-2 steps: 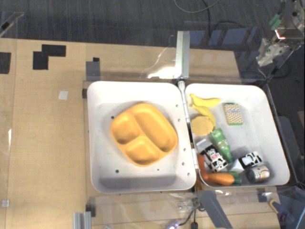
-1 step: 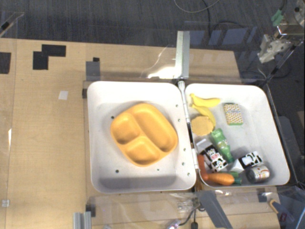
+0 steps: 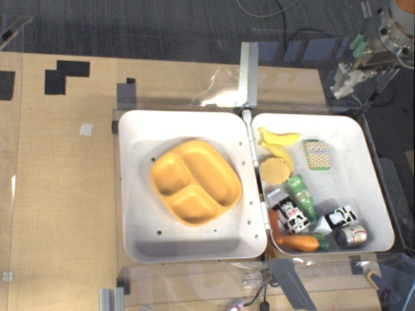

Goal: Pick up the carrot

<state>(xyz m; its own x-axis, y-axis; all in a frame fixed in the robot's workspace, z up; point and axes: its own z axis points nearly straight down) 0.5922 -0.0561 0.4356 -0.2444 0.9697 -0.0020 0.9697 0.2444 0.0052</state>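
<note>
The carrot [image 3: 298, 242] is orange with a green tip at its right end. It lies flat along the front wall of the right bin [image 3: 369, 173], near that bin's front left corner. My gripper [image 3: 350, 80] hangs at the upper right, beyond the right bin's far edge and far from the carrot. Nothing shows in its grasp.
Around the carrot sit a black-and-white carton [image 3: 293, 216], a green bottle [image 3: 301, 196], a can [image 3: 351, 236] and a red item [image 3: 274, 222]. Further back are bananas [image 3: 279, 142], a round biscuit [image 3: 275, 170] and a patterned sponge [image 3: 317, 154]. The left bin [image 3: 136, 141] holds a yellow divided plate [image 3: 194, 181].
</note>
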